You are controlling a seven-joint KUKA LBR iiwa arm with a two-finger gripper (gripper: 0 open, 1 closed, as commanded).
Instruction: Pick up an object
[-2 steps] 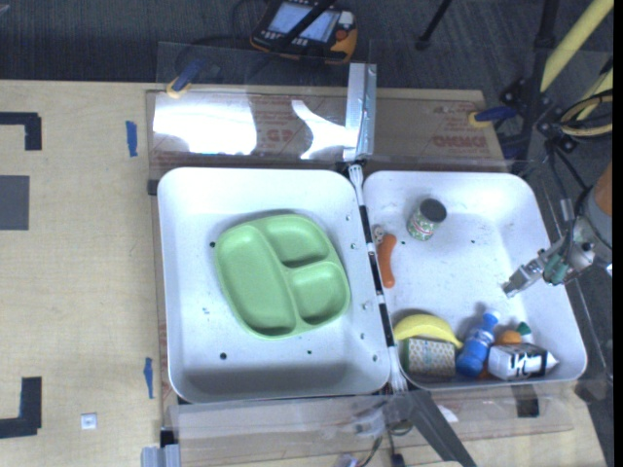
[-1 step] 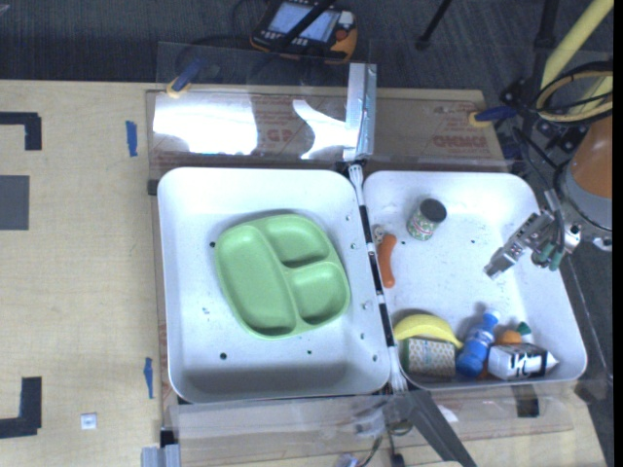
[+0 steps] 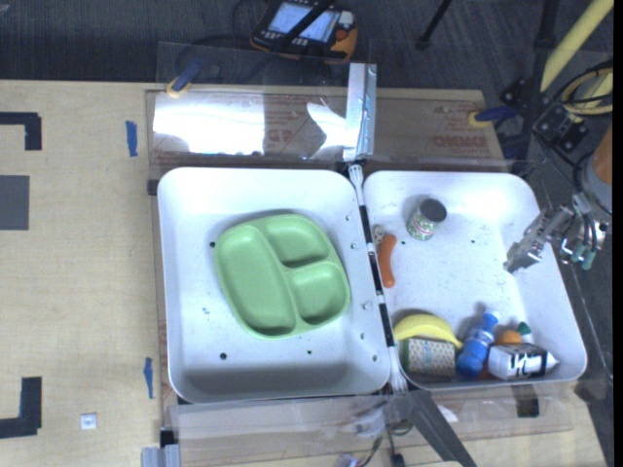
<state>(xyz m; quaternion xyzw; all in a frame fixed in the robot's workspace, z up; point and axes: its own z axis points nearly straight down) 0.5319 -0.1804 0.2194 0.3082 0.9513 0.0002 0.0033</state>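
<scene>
Two shallow white bins side by side. In the left bin (image 3: pixel 185 261), one green divided plate (image 3: pixel 282 273), smooth plastic, three compartments. In the right bin (image 3: pixel 487 197), one small round can (image 3: pixel 425 217) upright near the top, one slim orange carrot-shaped piece (image 3: pixel 387 260) along the left wall, then a cluster at the bottom edge: yellow banana (image 3: pixel 426 328), speckled cylinder (image 3: pixel 429 356), blue bottle (image 3: pixel 474 349), white bottle (image 3: pixel 521 362) lying flat (touching one another). At the bin's right rim, gripper (image 3: pixel 529 248), metallic, nothing between its fingers, well apart from can and cluster; opening impossible to tell.
</scene>
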